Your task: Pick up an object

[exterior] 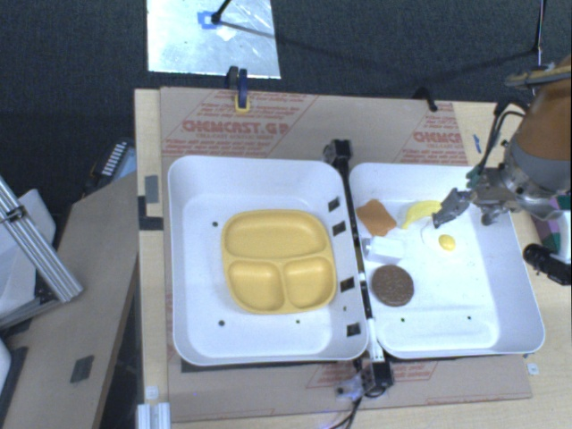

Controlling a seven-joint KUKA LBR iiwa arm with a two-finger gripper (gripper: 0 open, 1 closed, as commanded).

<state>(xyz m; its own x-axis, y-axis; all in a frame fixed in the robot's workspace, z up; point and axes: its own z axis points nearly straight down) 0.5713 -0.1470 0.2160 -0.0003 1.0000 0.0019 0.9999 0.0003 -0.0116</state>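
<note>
My gripper [453, 206] sits right by the banana [420, 212], can't tell its state; could nudge it into the orange piece [376, 216] honestly.

Pretty clearly a robotics lab or test bench, not anyone's home. You've got a grey industrial arm [541, 141] with an orange band coming in from the right, two shallow white bins [192, 266] clipped side by side on a protective cardboard sheet [295, 119] printed CHEMCAST, and an aluminium extrusion rail [31, 248] off to the left. Dark carpet [71, 52] underneath, loose cables, and a shiny metal plate [210, 25] on the far floor.
</note>
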